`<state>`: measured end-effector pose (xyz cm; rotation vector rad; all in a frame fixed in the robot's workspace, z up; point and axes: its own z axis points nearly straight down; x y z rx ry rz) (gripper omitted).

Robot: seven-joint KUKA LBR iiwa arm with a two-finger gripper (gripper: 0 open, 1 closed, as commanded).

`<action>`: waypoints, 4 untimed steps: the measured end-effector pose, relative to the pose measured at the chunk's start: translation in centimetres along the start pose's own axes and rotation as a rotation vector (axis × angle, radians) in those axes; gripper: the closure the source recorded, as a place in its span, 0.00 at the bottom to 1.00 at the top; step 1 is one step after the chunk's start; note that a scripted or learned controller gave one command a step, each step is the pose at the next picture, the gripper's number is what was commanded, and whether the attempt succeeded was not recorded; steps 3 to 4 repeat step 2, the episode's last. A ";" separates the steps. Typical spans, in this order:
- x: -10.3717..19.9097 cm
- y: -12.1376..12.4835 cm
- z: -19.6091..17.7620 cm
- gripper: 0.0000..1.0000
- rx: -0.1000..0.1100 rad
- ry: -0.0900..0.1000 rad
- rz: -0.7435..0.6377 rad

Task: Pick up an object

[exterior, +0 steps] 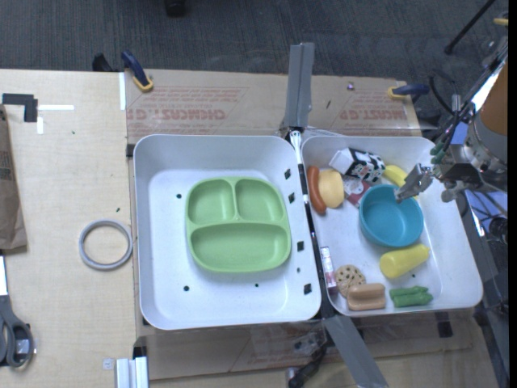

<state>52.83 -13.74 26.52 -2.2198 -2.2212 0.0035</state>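
A: Layout?
B: Two bins side by side on tabletop (65, 192). Left bin (153, 241) holds divided plate (238, 225), centred.
A: Right bin (456, 249)?
B: Bowl (391, 218) mid-bin; hand (416, 180) just over its far-right rim. Toy food around it, cookie (350, 276) near front-left corner.
A: Outside the bins?
B: Tape ring (106, 243) left of left bin.

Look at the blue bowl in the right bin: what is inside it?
The blue bowl shows only bare blue interior. The gripper hangs over its far rim, covering a small part there, so that spot cannot be checked.
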 end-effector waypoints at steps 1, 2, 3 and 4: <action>-0.1 -3.5 13.2 0.00 0.001 0.001 -0.062; -1.4 3.5 17.5 0.00 0.001 0.000 -0.104; -1.4 3.5 17.5 0.00 0.001 0.000 -0.104; -1.4 3.5 17.5 0.00 0.001 0.000 -0.104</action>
